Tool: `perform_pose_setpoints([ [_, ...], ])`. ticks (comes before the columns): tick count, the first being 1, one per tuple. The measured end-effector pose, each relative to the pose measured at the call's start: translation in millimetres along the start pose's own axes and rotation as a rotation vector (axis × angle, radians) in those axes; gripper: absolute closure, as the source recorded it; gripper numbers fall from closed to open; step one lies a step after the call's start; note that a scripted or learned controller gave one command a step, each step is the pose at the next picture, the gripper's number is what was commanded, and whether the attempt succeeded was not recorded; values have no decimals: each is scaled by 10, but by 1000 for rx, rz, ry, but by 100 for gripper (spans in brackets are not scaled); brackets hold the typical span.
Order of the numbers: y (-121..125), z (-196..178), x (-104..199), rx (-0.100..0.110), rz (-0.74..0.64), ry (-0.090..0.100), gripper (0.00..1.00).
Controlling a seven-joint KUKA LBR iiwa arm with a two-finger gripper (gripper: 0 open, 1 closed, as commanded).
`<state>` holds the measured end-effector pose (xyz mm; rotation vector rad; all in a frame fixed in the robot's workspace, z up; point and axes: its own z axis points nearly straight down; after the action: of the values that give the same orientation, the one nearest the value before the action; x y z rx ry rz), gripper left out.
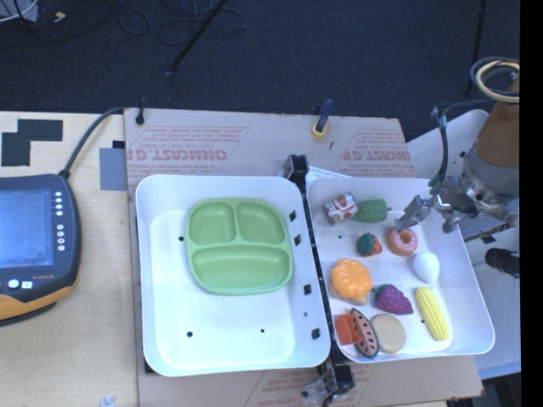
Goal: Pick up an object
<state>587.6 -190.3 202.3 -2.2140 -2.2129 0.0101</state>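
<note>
Gripper [422, 209] sits over the right bin [475, 308], near its far right corner, w/ the grey arm [496, 155] behind it at the bin's right edge. Fingers point left toward the bin's middle; can't tell how far the jaws are spread, and nothing shows between them. Its tip hangs just above the pink donut [402, 242], contact unclear.

Donut lies flat, round, no long axis. Just left of it is a small green-and-red strawberry-like piece [367, 244]. Toward the far edge lie a red-and-white can [341, 209] on its side and a green veg [372, 210], long axes both running left-right. White egg [426, 266] is near the right edge, yellow corn [433, 312] below it, long axis running near-far, slightly tilted. Orange pumpkin [351, 280] and purple grapes [393, 299] sit mid-bin. Watermelon slice [363, 332] and tan cookie [389, 333] are at the near edge.

Left bin [161, 329] carries a green divided plate [238, 246], toward its far side.
</note>
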Motion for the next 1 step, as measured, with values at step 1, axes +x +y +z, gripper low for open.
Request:
perform_pose_setpoints([
  [1, 20, -52, -3, -9, -1, -2, 0],
])
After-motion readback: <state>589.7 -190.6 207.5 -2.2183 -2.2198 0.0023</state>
